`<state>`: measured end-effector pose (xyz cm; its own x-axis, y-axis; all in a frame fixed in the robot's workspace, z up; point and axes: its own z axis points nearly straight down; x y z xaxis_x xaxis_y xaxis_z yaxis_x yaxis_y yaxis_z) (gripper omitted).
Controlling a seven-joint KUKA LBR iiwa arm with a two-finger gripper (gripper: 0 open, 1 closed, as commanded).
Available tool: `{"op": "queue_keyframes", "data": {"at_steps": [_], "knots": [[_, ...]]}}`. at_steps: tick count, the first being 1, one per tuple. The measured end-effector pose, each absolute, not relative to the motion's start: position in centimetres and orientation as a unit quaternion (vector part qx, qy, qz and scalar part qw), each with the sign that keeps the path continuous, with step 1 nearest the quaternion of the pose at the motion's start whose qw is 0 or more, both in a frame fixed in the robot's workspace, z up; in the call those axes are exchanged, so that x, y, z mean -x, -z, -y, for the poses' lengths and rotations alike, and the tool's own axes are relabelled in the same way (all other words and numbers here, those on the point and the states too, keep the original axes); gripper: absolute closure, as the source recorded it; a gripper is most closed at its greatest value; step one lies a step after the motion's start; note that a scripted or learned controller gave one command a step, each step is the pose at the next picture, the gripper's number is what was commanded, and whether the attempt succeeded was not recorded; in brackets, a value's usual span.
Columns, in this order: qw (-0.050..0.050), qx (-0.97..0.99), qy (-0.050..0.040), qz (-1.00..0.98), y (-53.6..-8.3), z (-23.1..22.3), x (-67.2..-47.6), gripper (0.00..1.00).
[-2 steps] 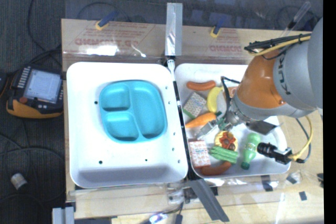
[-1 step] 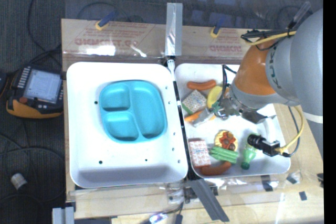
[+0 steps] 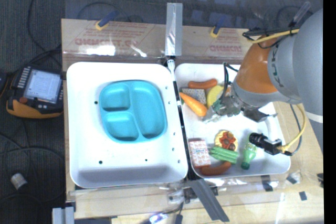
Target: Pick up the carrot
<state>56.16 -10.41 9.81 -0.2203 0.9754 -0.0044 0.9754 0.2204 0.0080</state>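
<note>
Claw [image 3: 224, 106] sits low in right bin [image 3: 273, 165] just beside carrot [image 3: 193, 104], not gripping it; open or clenched, can't tell.

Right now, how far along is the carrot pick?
Done: the arm has reached into the right bin, and the gripper sits low, just right of the carrot. In hand: nothing that I can see. Left: the carrot lies on the bin floor near the sausage, ungrasped and unlifted.
</note>
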Motion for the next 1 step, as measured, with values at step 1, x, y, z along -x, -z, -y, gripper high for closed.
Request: {"op": "queue_keyframes", "data": {"at_steps": [1], "knots": [[-0.002,-0.739,0.0025,-0.674,-9.94,14.38,-52.82,1.0]]}}
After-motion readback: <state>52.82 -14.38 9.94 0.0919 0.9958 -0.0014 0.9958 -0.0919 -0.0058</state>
